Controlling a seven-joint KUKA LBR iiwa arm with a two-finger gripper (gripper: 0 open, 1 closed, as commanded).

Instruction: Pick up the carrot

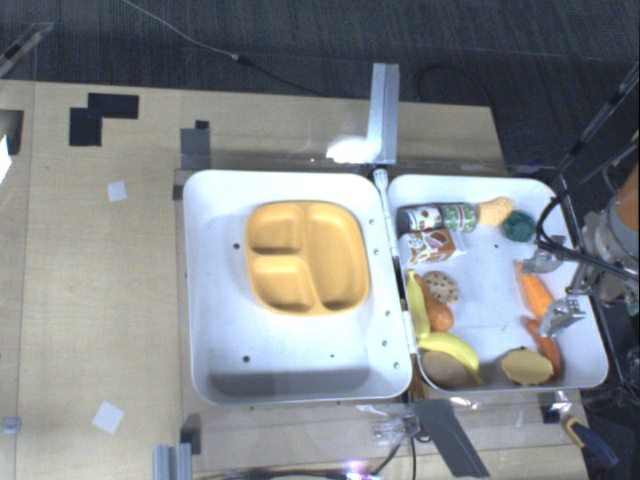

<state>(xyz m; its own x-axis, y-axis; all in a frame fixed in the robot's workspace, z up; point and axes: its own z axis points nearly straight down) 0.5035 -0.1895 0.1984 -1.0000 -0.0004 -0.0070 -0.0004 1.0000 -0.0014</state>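
Note:
The carrot (534, 292) is a short orange piece lying near the right wall of the right bin (490, 278). My gripper (551, 288) reaches in from the right and is open. One metal fingertip (539, 262) sits just beyond the carrot's far end, the other (562, 314) just by its near end. The fingers stand apart on either side of the carrot and do not press on it. Whether they touch the bin floor I cannot tell.
The right bin also holds a can (440, 217), a snack packet (432, 246), a cookie (440, 287), a banana (445, 346), a potato (526, 367), a green item (518, 227) and a red-orange piece (549, 349). A yellow divided plate (304, 256) lies in the left bin (215, 348).

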